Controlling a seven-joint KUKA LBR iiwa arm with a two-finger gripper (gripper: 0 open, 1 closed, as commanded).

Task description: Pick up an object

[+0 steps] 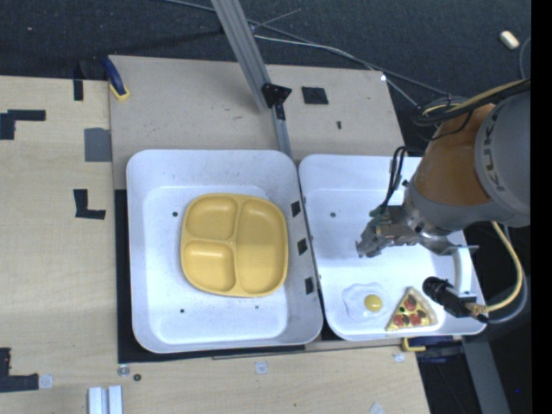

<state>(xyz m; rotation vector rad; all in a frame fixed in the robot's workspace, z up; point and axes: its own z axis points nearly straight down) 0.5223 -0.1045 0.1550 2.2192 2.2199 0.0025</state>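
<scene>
the claw (369, 243) hangs low over the right-hand bin (332, 184), about the middle of it, with the grey arm and its orange band (448, 166) crowding in from the right side. from where i stand i cannot tell how the claw is set; it is a small dark knot against the white floor and too blurred to read. what i can say is that nothing seems to be in its grip, though the blur makes that hard to be sure of.

the things it could take both sit just below the claw, toward the near edge of the same bin. the toy fried egg (366, 301) lies almost straight under it, a little nearer to me, flat on the bin floor. the toy pizza slice (411, 310) lies just beside the egg, off to the claw's right and nearer, close to the bin's front corner. neither looks touched or lifted.

well off to the claw's left, in the other bin (142, 231), a yellow divided plate (234, 244) rests flat in the middle.

as i judge it, the pick is not done yet: no object is off the floor. what is left is nearly all of it, which is to shift toward the egg or the slice, come down on it, grip and raise it.
</scene>
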